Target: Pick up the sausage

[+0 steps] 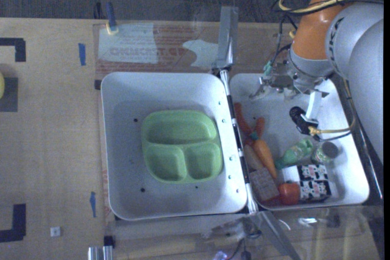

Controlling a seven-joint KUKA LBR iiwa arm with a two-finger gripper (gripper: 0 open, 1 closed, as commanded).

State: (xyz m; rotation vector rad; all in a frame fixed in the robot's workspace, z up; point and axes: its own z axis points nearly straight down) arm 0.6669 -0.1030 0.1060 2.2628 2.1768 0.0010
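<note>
Camera view, sausage (pixel 241 119) lengthwise along bin wall

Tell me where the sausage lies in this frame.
In the camera view, the sausage lies in the right bin, along its left wall, just above the carrot and well left of the gripper.

Sausage (pixel 242 119) — reddish, slender; lying in right bin's left edge.

Grey arm (pixel 365 45), orange band (pixel 314 18), yellow cable (pixel 304 0)
</note>
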